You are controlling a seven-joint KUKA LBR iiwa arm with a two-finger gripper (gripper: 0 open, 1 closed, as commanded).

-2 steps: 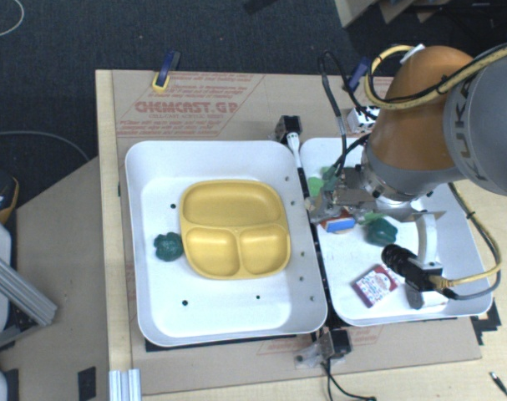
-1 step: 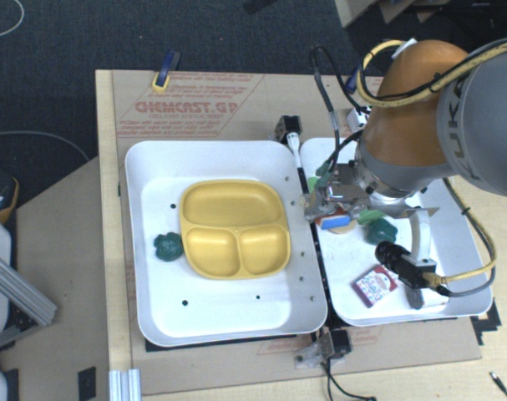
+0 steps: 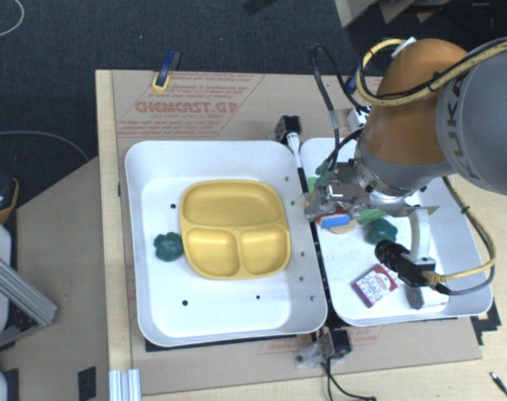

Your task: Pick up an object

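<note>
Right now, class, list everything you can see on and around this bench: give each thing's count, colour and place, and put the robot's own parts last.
Left bin: one, white, left half of the bench.
Right bin: one, white, beside the left bin.
Divided tray: one, yellow, three compartments, middle of the left bin.
Small lumpy object: one, dark green, in the left bin, left of the tray.
Packet: one, red and white, front of the right bin.
Small object: one, teal green, right bin, under the arm.
Clip: one, blue and yellow, far edge of the bench.
Arm: one, grey with orange band, over the right bin.
Gripper: one, low at the right bin's left side.
</note>
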